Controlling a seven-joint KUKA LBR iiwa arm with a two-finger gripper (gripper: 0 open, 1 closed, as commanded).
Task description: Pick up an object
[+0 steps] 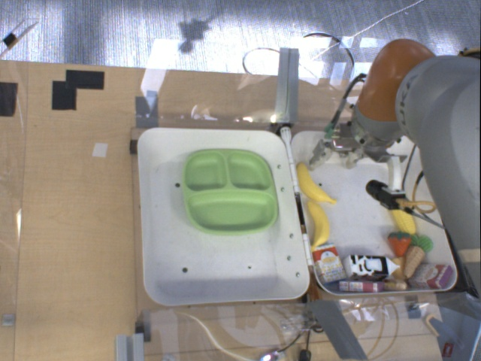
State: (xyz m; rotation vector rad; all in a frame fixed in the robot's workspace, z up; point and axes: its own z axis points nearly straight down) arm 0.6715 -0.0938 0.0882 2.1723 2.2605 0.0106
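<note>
My gripper (334, 156) hangs over the far end of the right bin (353, 209), its fingers spread apart with nothing between them. Just below and to its left lies a yellow banana (314, 186) against the bin's left wall, and a second banana (320, 224) lies below that one. Along the bin's near edge sit a small red and white carton (329, 265), a black and white pack (368, 265) and a pink tube (361, 285). At the right side are a yellow corn cob (403, 220), an orange carrot (400, 244) and a tan piece (412, 262).
The left bin (161, 269) holds a green divided plate (229, 190) at its middle. A metal post (287, 89) stands at the far end of the wall between the two bins. The grey arm (443, 119) covers the right bin's far right corner.
</note>
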